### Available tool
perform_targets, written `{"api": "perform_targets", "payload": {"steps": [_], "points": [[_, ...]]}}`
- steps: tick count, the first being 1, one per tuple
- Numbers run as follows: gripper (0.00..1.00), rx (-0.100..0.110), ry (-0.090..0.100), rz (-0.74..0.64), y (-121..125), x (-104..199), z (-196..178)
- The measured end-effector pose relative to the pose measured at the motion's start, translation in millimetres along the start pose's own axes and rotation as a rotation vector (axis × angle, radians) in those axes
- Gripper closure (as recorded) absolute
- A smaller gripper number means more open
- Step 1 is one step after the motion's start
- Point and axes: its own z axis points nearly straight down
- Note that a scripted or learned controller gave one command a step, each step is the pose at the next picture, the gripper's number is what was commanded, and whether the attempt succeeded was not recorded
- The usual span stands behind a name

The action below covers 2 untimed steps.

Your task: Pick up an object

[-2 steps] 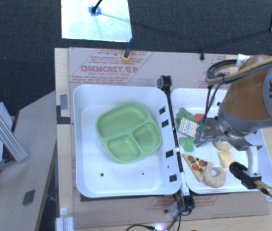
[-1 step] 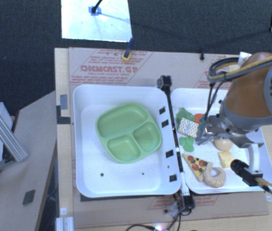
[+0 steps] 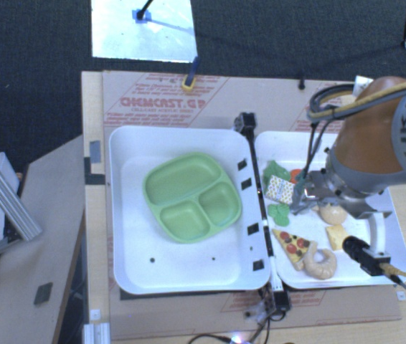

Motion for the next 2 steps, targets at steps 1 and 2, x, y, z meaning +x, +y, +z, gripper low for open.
{"api": "perform_targets", "payload": {"steps": [1,2], "points": [[1.00,0.001,0.000,0.003,-1.1,-3.6,0.1],[1.00,-0.002,0.000,-0.002,-4.7,8.1,-15.6]]}}
